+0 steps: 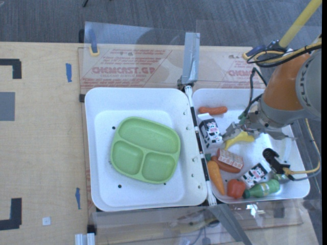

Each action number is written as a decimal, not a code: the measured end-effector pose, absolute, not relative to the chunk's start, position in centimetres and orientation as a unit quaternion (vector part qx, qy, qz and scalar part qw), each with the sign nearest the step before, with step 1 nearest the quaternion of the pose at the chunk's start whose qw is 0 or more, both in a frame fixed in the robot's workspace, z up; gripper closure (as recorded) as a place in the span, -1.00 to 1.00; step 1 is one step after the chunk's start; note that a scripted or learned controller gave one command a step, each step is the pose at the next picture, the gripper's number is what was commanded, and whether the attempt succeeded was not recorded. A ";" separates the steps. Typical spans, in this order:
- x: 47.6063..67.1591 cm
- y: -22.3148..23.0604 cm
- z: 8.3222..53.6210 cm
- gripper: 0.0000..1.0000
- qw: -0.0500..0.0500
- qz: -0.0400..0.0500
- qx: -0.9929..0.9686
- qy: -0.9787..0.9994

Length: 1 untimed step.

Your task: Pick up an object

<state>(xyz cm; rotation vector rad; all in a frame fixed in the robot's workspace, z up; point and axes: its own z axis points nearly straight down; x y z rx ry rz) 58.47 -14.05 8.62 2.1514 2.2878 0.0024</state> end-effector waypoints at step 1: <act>58.6 -14.1 9.6 1.00 0.002 0.002 0.686 0.728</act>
